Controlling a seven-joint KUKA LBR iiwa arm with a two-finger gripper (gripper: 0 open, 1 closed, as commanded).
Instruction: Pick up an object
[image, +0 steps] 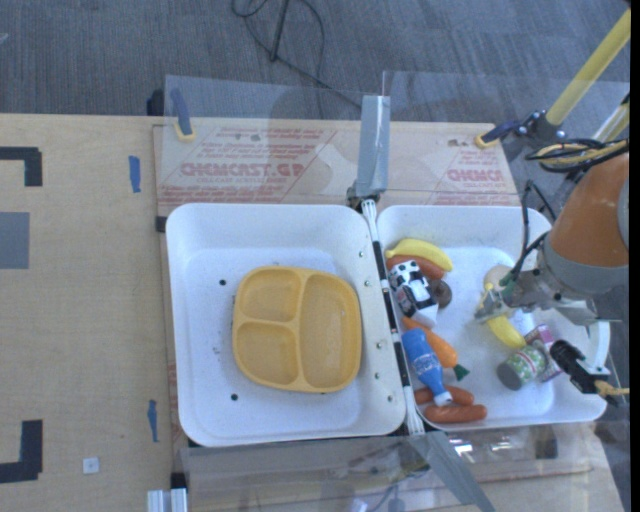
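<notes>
End effector (497, 300) sat low in right white bin (470, 228), grip state unclear. Small yellow plastic banana-shaped toy (507, 331) lay just below it, long axis diagonal, pointing lower-right toward grey can (522, 366).

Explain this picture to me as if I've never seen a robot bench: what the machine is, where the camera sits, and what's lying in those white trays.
One camera looks down at a slant on a bench. The grey and orange shape at right is a robot arm; its gripper hangs low in the right bin, among toy food: a banana, a blue bottle, a sausage, a small can. The left bin bears a yellow divided plate. I see nothing held.
</notes>
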